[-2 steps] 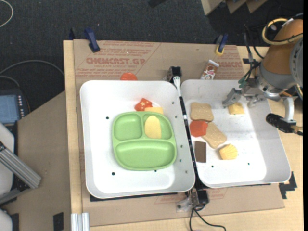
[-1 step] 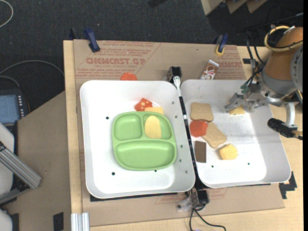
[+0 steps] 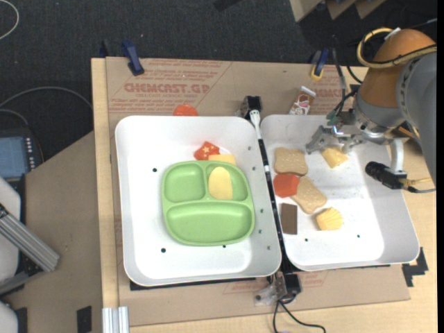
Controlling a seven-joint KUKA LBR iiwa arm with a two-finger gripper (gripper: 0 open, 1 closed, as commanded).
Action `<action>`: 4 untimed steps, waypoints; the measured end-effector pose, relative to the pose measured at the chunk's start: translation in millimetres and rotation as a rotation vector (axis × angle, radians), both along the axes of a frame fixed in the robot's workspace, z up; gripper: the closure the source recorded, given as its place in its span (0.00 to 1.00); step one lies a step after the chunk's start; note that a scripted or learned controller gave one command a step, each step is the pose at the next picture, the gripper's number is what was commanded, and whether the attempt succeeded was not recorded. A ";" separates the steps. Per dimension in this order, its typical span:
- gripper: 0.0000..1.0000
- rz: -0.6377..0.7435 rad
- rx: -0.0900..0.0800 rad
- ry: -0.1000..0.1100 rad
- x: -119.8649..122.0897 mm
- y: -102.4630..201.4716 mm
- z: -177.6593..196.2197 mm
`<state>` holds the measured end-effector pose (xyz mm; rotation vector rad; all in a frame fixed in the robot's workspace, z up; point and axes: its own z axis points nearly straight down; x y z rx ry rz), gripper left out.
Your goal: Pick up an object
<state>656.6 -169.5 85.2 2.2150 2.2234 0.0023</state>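
My gripper (image 3: pixel 331 141) hangs over the far part of the right bin (image 3: pixel 374 245), right above a yellow wedge (image 3: pixel 336 158) that lies just under it; I cannot see if it touches the wedge. Left of it lies a toast slice (image 3: pixel 290 161), with a red round piece (image 3: pixel 286 184) and a second bread slice (image 3: pixel 309 195) nearer the front. A brown bar (image 3: pixel 288 218) and a yellow ridged piece (image 3: pixel 329 218) lie nearest the front. The grey arm with its orange band (image 3: pixel 395 68) comes in from the right.
The left bin (image 3: pixel 139 255) holds a green divided plate (image 3: pixel 207 214) with a yellow piece (image 3: pixel 220 183) in one compartment; a red piece (image 3: pixel 207 150) lies behind it. A small carton (image 3: pixel 301 103), an orange disc (image 3: pixel 184 110) and blue clamps (image 3: pixel 132 57) sit on the board behind.
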 end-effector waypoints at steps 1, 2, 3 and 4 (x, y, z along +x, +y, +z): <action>0.00 -0.005 0.000 0.002 -17.6 -19.5 31.3; 0.00 -0.004 0.013 0.005 -77.7 -51.2 -0.7; 0.00 0.003 0.000 -0.003 -7.8 -7.5 0.2; 0.00 -0.005 -0.004 -0.006 11.9 -57.0 69.3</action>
